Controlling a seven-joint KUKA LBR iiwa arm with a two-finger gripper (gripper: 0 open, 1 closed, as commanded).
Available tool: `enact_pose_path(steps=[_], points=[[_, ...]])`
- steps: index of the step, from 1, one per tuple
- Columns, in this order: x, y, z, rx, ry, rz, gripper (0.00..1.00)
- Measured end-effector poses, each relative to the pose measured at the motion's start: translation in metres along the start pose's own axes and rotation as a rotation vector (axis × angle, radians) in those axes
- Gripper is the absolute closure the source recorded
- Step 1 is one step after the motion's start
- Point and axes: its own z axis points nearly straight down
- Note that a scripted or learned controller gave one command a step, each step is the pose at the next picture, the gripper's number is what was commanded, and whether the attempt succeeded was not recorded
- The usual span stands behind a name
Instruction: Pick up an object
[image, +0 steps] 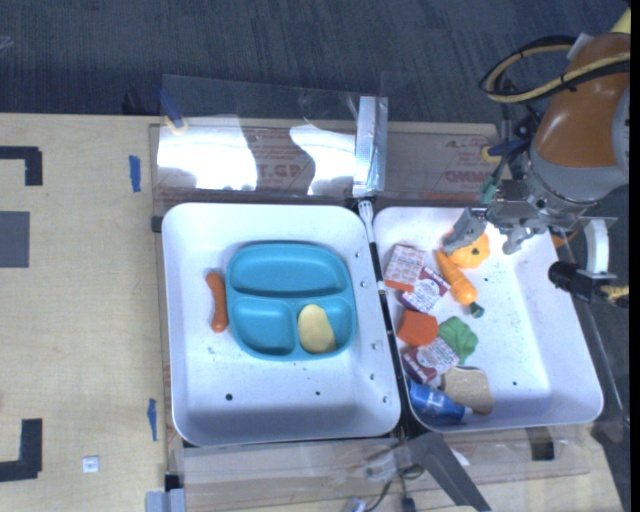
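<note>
My gripper (489, 238) hangs over the back of the right bin (540, 330), its two fingers spread apart and open. A small yellow object (478, 250) lies just under and between the fingers, close to the left one; I cannot tell whether they touch it. An orange carrot-like piece (459, 281) lies just in front of it. Along the bin's left side are red-and-white packets (405, 265), a red-orange piece (417, 327), a green piece (461, 335), a tan piece (468, 386) and a blue one (436, 402).
The left bin (190, 380) holds a blue divided plate (285, 290) with a yellow oval item (316, 328) in one compartment, and an orange sausage shape (217, 301) beside the plate. A clear panel (260, 150) stands behind the bins.
</note>
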Motion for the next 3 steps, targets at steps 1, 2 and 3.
enact_pose_path(steps=[1, 2, 3], points=[[-0.013, -0.002, 0.127, -0.018, -0.002, -0.091, 0.0], [-0.014, 0.0, 0.119, -0.021, -0.003, -0.089, 1.0], [0.02, 0.058, 0.051, 0.025, 0.0, -0.059, 1.0]])
